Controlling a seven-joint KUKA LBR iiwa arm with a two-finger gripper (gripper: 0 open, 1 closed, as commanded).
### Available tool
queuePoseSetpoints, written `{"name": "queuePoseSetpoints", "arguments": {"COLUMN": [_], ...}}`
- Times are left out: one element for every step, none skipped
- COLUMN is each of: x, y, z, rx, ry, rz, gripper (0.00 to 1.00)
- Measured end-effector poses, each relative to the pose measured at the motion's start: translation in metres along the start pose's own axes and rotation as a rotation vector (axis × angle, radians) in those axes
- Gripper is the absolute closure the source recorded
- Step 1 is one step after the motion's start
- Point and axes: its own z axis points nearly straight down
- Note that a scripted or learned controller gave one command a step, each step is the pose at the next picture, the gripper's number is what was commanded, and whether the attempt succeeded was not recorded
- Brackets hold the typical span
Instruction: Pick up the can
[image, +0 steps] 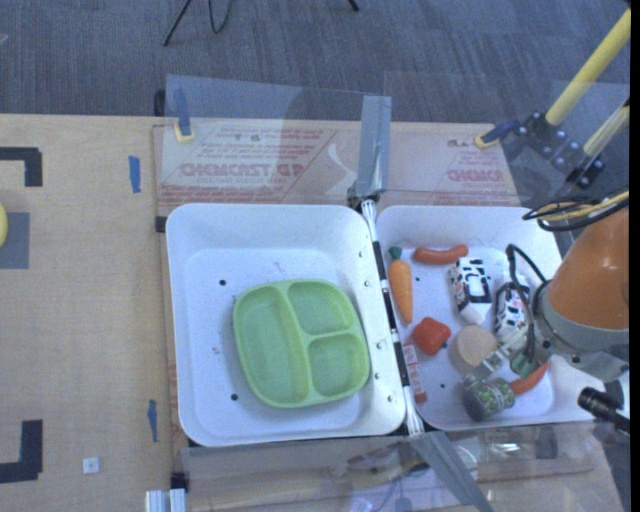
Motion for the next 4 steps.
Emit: {"name": "queuePoseSetpoints", "arguments": {"x": [0.051, -0.048, -0.018, 0.026], "y": [0.035, 0.086, -0.006, 0.018], "z": [0.0, 0.001, 0.0, -0.001], "rx": [0.0, 0.0, 0.001, 0.0], "ry": [0.002, 0.0, -0.002, 0.002], "rz": [-0.065, -0.082, -0.197, -0.196], "gripper": [0.0, 0.0, 0.0, 0.0]}}
